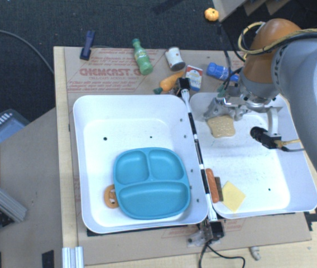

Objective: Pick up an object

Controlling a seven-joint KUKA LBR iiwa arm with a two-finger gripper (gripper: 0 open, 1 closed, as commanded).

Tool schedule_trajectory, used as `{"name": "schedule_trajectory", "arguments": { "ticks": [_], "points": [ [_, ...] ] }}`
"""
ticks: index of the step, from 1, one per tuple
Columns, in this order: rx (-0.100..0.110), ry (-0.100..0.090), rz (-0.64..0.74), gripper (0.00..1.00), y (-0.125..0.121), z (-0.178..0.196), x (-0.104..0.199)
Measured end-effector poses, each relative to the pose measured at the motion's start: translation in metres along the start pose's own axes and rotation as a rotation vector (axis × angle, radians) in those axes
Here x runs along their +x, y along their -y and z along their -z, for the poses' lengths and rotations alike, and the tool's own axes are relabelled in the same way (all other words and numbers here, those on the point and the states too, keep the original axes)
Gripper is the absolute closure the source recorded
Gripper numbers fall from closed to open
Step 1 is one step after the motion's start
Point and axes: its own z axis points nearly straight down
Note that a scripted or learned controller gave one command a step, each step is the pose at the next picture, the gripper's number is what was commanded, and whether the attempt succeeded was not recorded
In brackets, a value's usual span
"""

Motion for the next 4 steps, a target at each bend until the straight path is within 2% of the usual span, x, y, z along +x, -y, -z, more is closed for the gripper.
{"name": "schedule_trajectory", "arguments": {
  "ticks": [1,3,4],
  "points": [
    [0.004,-0.001,-0.002,0.0,0.042,0.0,0.009],
    [0.004,-0.001,-0.002,0.0,0.042,0.0,0.009],
    [0.0,0.0,-0.001,0.0,0.011,0.0,0.009]
  ]
}}
